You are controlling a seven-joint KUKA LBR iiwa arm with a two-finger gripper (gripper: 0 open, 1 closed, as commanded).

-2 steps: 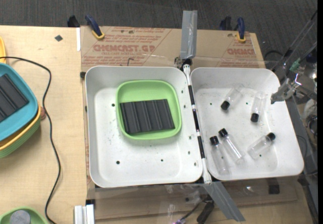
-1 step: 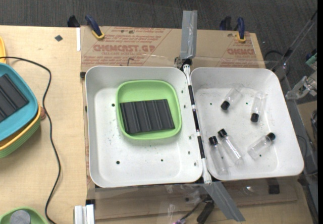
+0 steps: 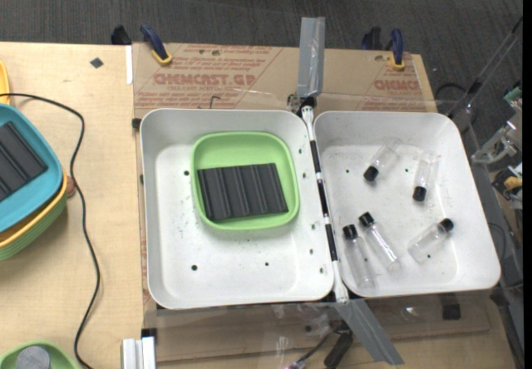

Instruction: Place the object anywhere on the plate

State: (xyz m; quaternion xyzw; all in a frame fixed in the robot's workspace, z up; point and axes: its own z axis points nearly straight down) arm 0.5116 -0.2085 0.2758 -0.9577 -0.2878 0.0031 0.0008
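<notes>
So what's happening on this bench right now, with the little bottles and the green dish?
Nothing is being handled at this moment. The left bin holds a green plate with a dark ribbed insert lying on it. The right bin holds five small clear vials with black caps, scattered and lying on their sides. The job is to put one on the plate, and none is there yet.

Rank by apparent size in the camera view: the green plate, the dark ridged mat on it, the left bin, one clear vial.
1. Left bin
2. Green plate
3. Dark ridged mat
4. Clear vial, by far the smallest

No close calls here.
</notes>
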